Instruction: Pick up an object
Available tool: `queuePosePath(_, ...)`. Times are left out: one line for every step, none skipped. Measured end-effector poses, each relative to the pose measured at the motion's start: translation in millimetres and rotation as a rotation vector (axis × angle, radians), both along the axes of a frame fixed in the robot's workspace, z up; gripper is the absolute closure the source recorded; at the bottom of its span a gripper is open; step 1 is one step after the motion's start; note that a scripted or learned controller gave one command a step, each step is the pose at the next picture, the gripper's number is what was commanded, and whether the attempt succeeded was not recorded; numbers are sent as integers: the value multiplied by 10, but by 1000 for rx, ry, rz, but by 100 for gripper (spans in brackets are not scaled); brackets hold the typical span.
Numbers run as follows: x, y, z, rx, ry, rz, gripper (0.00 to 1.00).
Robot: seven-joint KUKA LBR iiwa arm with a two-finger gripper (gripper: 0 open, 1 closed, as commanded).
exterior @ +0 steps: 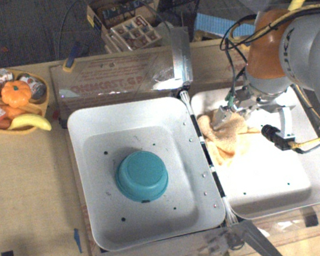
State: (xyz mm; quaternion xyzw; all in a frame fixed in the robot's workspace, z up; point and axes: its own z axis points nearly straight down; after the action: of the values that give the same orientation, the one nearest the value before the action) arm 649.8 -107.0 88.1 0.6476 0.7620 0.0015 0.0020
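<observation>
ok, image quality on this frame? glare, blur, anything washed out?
Camera view: the right bin floor is overexposed, nearly blown white; the left bin reads greyer, and the teal bowl is crisp. The pincer over the tan cloth looks soft. Clear plastic wrap behind the bins shows glare.

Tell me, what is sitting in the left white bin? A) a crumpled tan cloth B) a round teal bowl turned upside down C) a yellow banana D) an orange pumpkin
B: the round teal bowl rests bottom-up on the floor of the left white bin, while the crumpled tan cloth lies in the right white bin under the gripper.
</observation>
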Motion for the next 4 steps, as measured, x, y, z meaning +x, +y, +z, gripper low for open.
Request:
queuePosePath(-12,312,981,-2,1,146,0)
queuePosePath(-322,35,149,-1,2,271,0)
queuePosePath(-312,12,260,-2,-3,267,100)
queuePosePath(-312,11,260,-2,-3,267,0)
